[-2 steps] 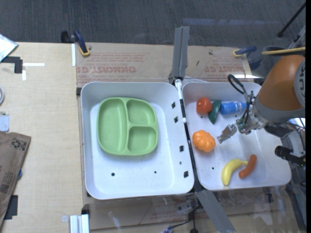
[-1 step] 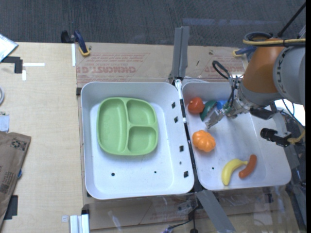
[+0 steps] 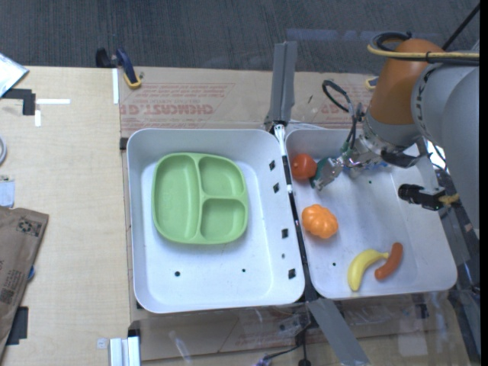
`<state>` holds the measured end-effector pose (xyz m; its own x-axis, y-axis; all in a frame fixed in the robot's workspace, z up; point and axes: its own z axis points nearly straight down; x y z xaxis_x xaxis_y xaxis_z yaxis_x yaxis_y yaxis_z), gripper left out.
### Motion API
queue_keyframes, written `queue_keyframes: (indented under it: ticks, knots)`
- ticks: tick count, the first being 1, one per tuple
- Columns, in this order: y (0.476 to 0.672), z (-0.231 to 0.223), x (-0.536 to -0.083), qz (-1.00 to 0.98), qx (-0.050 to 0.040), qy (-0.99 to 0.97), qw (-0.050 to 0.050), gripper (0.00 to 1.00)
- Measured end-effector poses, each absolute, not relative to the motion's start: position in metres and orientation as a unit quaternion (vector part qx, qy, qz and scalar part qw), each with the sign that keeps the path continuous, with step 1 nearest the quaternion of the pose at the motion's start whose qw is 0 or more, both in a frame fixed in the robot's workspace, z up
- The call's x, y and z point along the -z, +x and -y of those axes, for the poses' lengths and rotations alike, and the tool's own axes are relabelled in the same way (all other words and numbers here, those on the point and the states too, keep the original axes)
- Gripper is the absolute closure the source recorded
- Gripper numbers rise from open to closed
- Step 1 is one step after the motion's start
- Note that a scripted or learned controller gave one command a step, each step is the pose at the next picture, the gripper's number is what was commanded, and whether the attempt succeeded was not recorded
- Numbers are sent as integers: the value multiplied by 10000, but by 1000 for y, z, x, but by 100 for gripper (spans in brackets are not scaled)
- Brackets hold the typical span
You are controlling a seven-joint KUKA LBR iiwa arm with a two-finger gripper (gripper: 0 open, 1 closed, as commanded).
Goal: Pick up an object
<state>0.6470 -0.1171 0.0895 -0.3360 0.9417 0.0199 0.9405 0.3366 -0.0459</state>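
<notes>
Small round red tomato (image 3: pixel 303 166): lay in the right white bin (image 3: pixel 412 273), near the hand.
Hand (image 3: pixel 329 174): low beside it; grip unclear.

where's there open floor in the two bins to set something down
Left bin: a bare strip runs along its near edge below the green plate. Right bin: bare floor between the orange pepper, the sausage and the right wall. Crowded at its far left, where the gripper sits by the tomato.
</notes>
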Motion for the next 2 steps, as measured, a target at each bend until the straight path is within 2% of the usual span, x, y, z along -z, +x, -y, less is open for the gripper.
queue_keyframes:
  ticks: [1, 2]
  knots:
    - [536, 119, -91, 8077, -5, -5896, 6, 0]
    - [645, 113, -104, 7534, -43, -6575, 50, 0]
